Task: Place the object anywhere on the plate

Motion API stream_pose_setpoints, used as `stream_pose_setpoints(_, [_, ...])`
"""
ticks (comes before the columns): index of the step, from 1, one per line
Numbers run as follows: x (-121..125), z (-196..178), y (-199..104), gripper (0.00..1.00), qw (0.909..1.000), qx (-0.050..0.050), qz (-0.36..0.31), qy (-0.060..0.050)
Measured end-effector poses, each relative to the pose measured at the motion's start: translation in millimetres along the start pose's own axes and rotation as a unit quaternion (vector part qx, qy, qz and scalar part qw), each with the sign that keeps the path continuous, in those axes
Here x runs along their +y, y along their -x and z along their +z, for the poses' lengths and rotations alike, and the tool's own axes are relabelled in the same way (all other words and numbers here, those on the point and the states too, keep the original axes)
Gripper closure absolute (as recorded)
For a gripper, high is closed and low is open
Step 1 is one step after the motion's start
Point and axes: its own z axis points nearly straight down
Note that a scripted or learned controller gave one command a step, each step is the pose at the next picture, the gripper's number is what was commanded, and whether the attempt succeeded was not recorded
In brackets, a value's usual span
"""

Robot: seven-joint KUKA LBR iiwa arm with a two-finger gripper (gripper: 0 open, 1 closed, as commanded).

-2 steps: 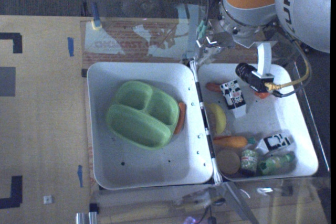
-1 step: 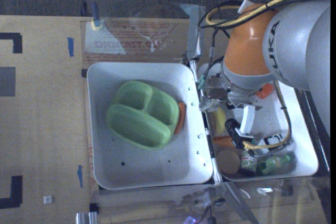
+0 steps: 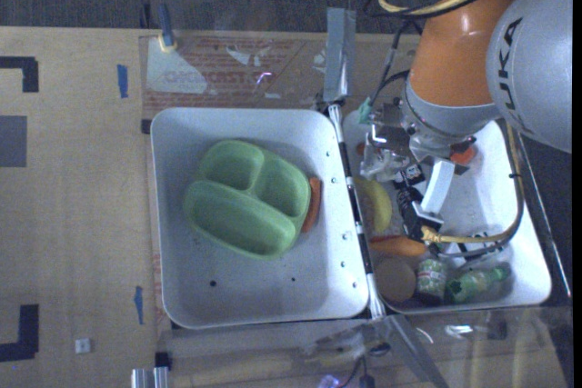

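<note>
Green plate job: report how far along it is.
Done: nothing yet; the green plate in the left bin carries no item, only an orange piece beside its right rim. In hand: the gripper is over the right bin, above the banana. Left: grasp, carry, place.

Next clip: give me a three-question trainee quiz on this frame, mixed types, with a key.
1. True or false: the green plate lies in the left bin.
2. Where is the gripper? A) over the right bin B) over the plate
3. Fill in: the orange carrot in the left bin lies against the plate's ____ edge.

Key: 1 true; 2 A; 3 right.
</note>
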Motion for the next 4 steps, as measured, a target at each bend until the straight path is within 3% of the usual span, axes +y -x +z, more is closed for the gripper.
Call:
stream_pose_setpoints(1, [-7,75,21,1.00,0.9982,0.000,0.059,-0.002])
stream_pose_setpoints(2, [-12,37,-19,1.00,0.9959,0.000,0.090,-0.001])
stream_pose_setpoints(3, [22,18,-3,1.00,0.9682,0.000,0.250,-0.001])
stream_pose_setpoints(4, [20,74,-75,1.00,0.9775,0.000,0.211,-0.003])
